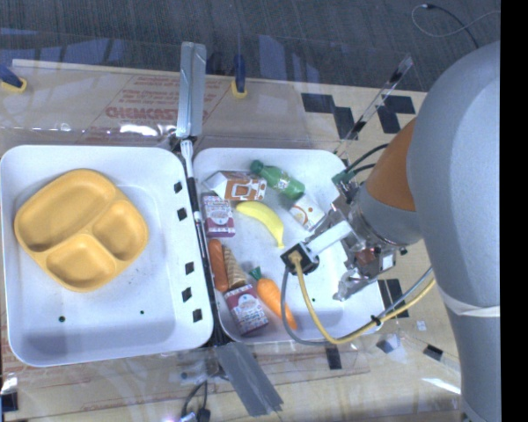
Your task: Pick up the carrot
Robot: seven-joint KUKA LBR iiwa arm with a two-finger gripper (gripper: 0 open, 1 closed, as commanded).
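Inside the right bin [321, 161] lie a banana [262, 221], a green bottle [277, 178] and the carrot [270, 297], near the front wall, leafy end pointing up-left. The left bin [35, 341] holds a yellow tray [79, 228]. Whether the jaws [352, 281] are clenched I cannot tell.

One fixed camera looked down at a slant from above the bench [114, 104], taking in both white bins [35, 341] whole, with the arm [462, 156] entering from the right.
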